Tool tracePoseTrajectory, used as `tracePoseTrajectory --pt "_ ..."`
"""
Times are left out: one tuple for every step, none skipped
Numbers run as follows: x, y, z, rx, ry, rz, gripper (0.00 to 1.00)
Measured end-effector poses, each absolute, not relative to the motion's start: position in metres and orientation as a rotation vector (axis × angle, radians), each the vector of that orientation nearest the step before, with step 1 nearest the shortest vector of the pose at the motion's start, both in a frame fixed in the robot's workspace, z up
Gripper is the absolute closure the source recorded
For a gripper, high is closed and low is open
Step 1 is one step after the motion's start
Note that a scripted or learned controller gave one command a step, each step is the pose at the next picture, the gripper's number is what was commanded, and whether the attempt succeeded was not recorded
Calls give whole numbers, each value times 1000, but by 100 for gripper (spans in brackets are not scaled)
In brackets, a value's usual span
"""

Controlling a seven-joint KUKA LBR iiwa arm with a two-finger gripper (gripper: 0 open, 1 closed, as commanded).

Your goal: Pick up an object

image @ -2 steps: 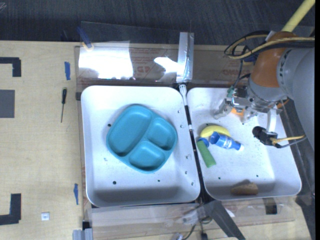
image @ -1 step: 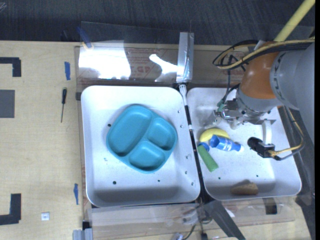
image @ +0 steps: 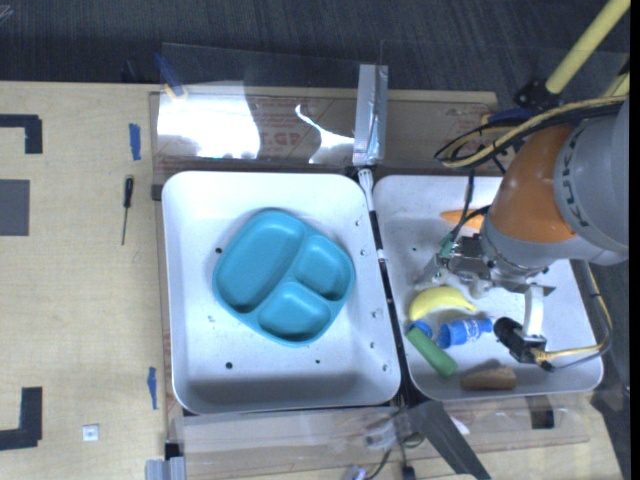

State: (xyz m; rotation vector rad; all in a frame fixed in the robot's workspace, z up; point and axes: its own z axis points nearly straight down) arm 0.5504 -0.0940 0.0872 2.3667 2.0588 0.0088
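- I see the pincer [image: 466, 268] down in the right bin [image: 405, 200], just up-view of the yellow banana [image: 438, 301]; I cannot tell whether it is apart or together.
- A blue bottle [image: 462, 331] lies just below the banana.
- A green cylinder [image: 432, 351] sits to the banana's lower left, touching the bottle.
- A brown piece [image: 488, 376] lies to the banana's lower right.
- Well left of the banana, a blue divided plate [image: 285, 273] rests in the left bin [image: 190, 203].

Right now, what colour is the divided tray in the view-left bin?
Plain turquoise blue; the divided tray shows best in the camera view.
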Motion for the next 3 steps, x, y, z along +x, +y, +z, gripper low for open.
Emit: tracePoseTrajectory --pt "511 -95 87 2398 2020 12 0" --pt "480 -122 140 2197 2248 -2 0" --pt "490 -96 98 1987 2408 32 0"
